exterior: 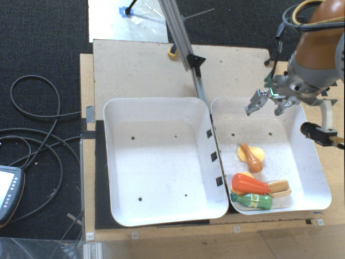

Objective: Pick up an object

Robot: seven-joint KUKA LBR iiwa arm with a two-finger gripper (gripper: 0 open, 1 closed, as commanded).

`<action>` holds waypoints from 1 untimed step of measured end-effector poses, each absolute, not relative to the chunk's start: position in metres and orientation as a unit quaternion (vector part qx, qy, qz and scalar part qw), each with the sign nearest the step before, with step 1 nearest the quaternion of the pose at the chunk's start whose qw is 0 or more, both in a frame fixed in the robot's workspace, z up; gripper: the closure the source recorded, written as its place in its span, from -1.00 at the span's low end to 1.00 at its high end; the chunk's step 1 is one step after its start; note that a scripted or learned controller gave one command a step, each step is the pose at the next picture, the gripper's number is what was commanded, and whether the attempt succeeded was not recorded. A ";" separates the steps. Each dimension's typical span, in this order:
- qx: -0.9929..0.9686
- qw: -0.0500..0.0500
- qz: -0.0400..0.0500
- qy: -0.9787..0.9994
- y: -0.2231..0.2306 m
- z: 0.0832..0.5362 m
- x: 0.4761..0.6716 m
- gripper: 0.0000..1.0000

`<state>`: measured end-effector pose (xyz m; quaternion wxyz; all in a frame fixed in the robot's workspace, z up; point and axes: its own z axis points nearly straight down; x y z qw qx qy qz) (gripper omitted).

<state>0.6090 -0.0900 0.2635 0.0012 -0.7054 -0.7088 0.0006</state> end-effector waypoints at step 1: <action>-0.706 0.000 -0.001 -0.708 -0.090 0.266 0.610 -1.00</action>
